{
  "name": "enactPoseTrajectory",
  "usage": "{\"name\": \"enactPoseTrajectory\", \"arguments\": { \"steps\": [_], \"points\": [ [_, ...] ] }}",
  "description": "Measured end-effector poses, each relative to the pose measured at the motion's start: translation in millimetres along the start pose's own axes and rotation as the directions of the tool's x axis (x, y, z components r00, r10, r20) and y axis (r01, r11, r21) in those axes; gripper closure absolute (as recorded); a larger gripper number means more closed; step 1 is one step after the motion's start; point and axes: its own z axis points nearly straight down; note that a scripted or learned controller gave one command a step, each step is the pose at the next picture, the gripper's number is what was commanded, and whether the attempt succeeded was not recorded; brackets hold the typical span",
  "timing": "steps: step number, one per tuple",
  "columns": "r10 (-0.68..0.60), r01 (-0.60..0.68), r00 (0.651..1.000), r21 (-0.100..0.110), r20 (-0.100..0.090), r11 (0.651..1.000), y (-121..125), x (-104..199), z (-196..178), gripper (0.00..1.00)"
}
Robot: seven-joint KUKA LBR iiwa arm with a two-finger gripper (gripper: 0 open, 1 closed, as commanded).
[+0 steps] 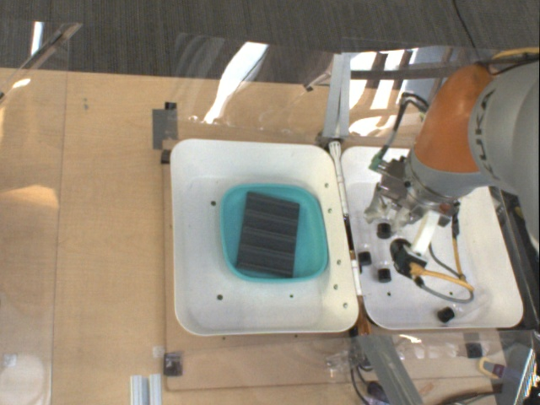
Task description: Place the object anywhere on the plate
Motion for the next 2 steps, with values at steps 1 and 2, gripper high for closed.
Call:
{"name": "enactPoseTrajectory", "arguments": {
  "steps": [1,2],
  "points": [
    [-0.048,0.048,0.999,-0.002,-0.002,0.999,-15.8,83.3,-6.5,1.0],
    [-0.048,0.048,0.999,-0.002,-0.002,0.999,-15.6,82.9,-6.5,0.0]
  ]
}}
